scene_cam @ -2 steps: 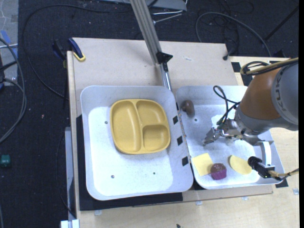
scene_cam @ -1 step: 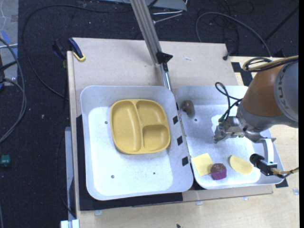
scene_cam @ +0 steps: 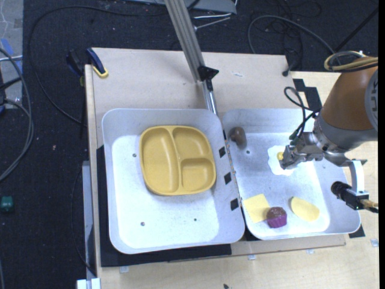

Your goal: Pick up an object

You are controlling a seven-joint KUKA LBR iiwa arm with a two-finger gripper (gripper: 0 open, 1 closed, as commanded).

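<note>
The right bin holds several small items. A brown rounded piece lies near its upper left corner. Along the front sit a flat yellow square, a purple lump and a pale yellow oval piece. My gripper is low in the middle of this bin, right over a white item with a small yellow bit at its edge. The gripper's body hides most of that white item.
The left bin carries a yellow divided plate. A slanted metal pole runs down to the gap between the bins. The grey and orange arm overhangs the right bin's right side.
</note>
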